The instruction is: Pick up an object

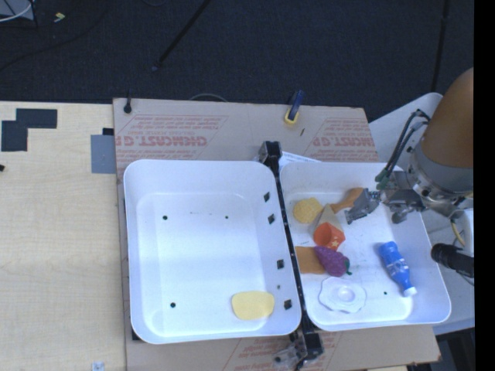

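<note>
Reaching in from the right, the end effector [379,205] hangs spread wide over the right bin [433,300], holding nothing.

Left bin [147,207] lies open except a yellow disc [252,305] at 5 o'clock; right bin [433,315] is crowded at 9 o'clock, with a blue tube [396,267] at 3.

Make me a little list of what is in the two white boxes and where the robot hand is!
left bin: one pale yellow disc, near the front right corner
right bin: yellow lump, red-orange piece, purple toy, orange flat piece, white fried egg, blue tube
gripper: over the right bin's back part, by a small orange piece
holding anything: cannot tell
</note>
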Controlling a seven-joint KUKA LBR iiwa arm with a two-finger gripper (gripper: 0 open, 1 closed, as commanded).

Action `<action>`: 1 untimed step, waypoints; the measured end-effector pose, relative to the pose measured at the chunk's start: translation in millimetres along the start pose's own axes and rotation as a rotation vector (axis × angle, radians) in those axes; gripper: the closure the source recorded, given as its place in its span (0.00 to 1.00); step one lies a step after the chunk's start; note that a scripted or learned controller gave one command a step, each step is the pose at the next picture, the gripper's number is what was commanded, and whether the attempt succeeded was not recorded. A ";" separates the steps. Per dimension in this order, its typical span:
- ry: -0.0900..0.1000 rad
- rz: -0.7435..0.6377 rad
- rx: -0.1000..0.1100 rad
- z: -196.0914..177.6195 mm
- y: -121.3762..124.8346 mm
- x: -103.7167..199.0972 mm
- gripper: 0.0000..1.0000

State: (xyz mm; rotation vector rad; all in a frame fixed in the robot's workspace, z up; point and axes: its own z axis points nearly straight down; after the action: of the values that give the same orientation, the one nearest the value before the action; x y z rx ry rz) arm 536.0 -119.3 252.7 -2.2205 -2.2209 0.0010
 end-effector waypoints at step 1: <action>0.004 -0.001 0.015 134.0 -2.4 20.4 0.00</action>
State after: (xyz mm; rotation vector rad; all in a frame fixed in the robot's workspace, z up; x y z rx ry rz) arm 533.4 -98.8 118.7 -2.2098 -2.2128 0.0130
